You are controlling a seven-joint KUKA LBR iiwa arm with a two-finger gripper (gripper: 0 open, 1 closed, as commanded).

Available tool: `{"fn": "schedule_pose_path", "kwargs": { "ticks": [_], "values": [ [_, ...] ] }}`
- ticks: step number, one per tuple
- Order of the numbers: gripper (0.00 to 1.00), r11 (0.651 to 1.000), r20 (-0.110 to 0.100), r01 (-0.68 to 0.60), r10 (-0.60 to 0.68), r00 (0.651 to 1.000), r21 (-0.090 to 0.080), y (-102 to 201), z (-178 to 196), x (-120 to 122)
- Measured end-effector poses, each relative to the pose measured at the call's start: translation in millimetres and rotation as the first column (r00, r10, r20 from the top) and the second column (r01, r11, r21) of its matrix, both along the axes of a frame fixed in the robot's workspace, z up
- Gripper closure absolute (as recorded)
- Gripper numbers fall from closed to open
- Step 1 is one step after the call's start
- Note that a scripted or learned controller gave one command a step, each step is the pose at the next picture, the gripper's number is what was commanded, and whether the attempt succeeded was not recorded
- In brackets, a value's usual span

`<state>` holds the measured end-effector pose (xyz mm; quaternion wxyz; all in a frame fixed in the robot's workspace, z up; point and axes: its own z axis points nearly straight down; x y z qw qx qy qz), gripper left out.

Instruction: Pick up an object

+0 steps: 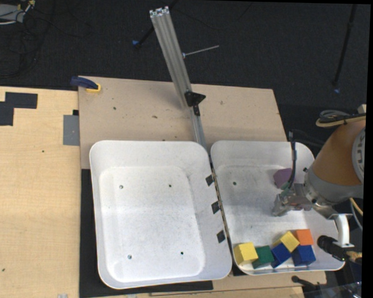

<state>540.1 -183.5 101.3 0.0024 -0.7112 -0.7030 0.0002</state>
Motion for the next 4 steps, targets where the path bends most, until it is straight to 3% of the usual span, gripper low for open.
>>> {"fn": "schedule_pose_path", "kwargs": {
  "ticks": [2, 3, 4],
  "values": [
    [1.0, 1.0, 0.007, -0.012, 0.012, 1.0, -0.005, -12, 102, 7],
    [1.0, 1.0, 0.004, -0.013, 0.013, 1.0, -0.003, -13, 127, 7],
    [1.0, 1.0, 0.003, -0.016, 0.016, 1.0, -0.001, 42, 137, 21]
  ]
}}
